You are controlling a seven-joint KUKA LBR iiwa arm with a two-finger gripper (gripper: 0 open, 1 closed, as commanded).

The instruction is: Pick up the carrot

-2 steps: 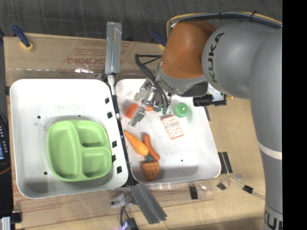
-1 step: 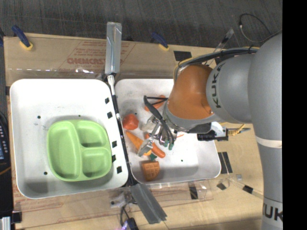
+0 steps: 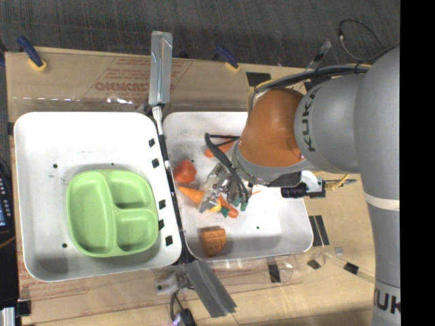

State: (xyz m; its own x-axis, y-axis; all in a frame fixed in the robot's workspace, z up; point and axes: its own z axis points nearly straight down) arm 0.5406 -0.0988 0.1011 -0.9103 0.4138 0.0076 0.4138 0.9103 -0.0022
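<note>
An orange carrot point(image 3: 192, 195) lies in the right bin point(image 3: 289, 233), pointing left toward the divider. My gripper point(image 3: 219, 197) reaches down right at its thick end, among some small orange, green and yellow pieces point(image 3: 230, 210). The arm's orange wrist band hangs above and hides part of the bin behind it. I cannot make out how the fingers stand around the carrot.
A red-orange rounded item point(image 3: 184, 172) sits just above the carrot. An orange-brown block point(image 3: 213, 240) rests near the right bin's front edge. The left bin point(image 3: 41, 148) holds a green divided plate point(image 3: 113, 212). A metal bar point(image 3: 160, 66) rises between the bins.
</note>
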